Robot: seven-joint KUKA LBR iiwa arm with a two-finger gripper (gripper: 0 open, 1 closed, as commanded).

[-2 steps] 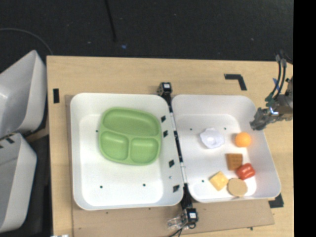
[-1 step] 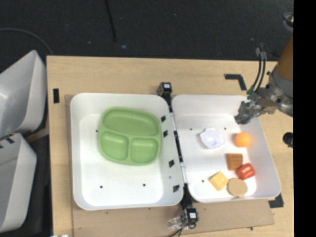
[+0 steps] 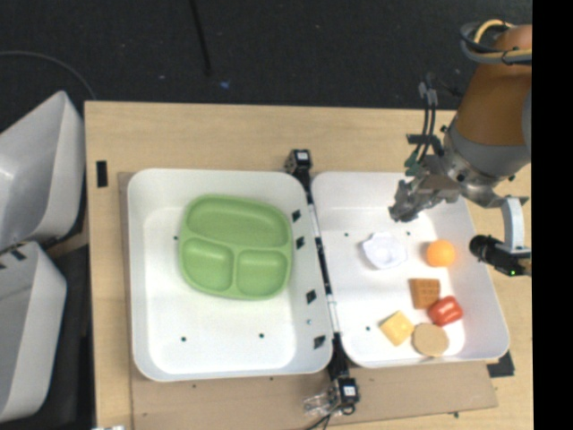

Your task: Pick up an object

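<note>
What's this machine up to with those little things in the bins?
A robot arm reaches in from the right, its gripper hanging over the right bin, holding nothing. Below it lie a white cup, an orange ball, a brown cracker, a red piece, a yellow block and a tan disc. The left bin holds a green divided plate.

Green 3-compartment plate in left bin, on wood bench.
</note>
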